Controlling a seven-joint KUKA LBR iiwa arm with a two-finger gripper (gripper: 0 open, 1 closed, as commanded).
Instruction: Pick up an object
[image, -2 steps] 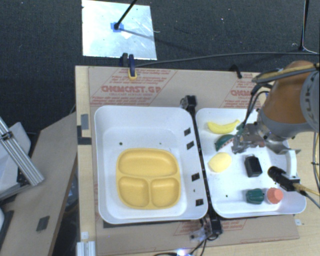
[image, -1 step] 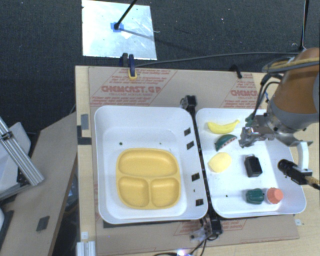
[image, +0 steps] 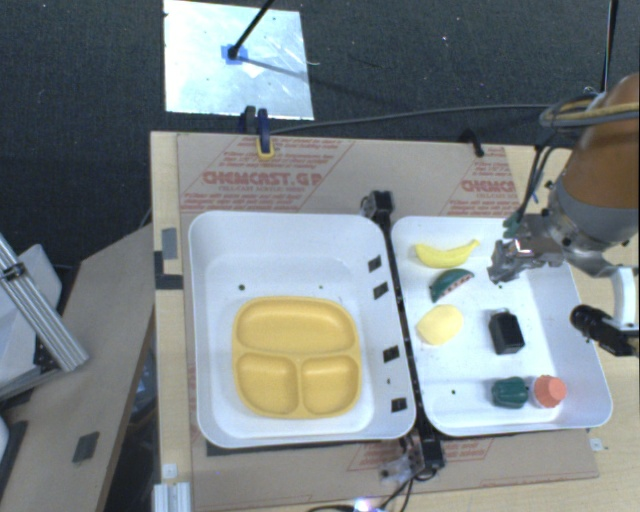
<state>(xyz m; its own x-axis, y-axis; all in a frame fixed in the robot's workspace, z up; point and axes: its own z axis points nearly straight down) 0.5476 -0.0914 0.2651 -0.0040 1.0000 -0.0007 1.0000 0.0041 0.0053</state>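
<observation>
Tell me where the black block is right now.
In the camera view, the black block lies in the right bin, right of the yellow lemon-like piece and above the green item.

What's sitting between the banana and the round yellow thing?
A watermelon slice lies between the banana and the round yellow thing, seen in the camera view.

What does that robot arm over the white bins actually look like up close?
The arm is bulky and rounded, with an orange band above a grey wrist. Thin dark cables run along it. At its tip sits a small grey metal gripper of blocky parts.
</observation>
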